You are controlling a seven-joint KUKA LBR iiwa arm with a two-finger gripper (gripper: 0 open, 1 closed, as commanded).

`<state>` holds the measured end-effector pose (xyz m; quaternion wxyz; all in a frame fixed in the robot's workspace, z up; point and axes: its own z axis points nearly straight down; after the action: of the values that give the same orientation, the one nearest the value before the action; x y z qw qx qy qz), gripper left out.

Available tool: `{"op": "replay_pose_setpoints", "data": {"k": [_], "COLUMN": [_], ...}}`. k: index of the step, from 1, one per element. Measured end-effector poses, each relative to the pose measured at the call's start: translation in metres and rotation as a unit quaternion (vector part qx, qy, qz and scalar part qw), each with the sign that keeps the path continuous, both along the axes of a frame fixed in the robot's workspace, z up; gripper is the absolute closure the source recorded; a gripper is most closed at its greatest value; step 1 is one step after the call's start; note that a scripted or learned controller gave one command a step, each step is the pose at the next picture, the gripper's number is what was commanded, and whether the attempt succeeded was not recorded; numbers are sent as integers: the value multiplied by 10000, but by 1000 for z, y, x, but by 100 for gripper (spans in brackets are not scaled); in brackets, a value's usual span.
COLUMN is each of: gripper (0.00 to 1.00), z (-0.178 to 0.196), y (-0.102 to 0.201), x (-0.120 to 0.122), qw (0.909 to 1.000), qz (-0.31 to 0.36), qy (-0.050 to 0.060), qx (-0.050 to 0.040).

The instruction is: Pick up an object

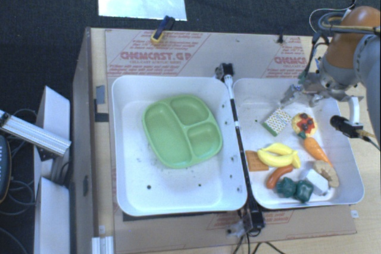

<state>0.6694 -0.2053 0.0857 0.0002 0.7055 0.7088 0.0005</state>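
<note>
My gripper (303, 94) hangs over the back of the right bin (256, 92), its grey fingers spread apart with nothing between them, so it is open. Just in front of it and slightly left lies a green-and-white checkered packet (277, 121). Beside the packet is a yellow round toy with red spots (304, 124). Further forward lie a carrot (315, 150), a yellow banana (278, 156), an orange cracker (255, 160), a red sausage (280, 176), dark green pieces (294, 188), a white block (314, 180) and a tan slice (327, 172).
The left bin (128, 128) holds a green divided plate (181, 131). A black divider bar (233, 116) runs between the bins. The arm's orange band (357, 21) rises at the right edge. A black part (345, 126) juts over the right bin's rim.
</note>
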Motion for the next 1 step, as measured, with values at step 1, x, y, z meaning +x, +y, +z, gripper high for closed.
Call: {"op": "replay_pose_setpoints", "data": {"k": [1], "gripper": [0], "z": [0], "y": [0], "x": [0], "qw": [10000], "qz": [1], "qy": [0], "qx": [0]}}
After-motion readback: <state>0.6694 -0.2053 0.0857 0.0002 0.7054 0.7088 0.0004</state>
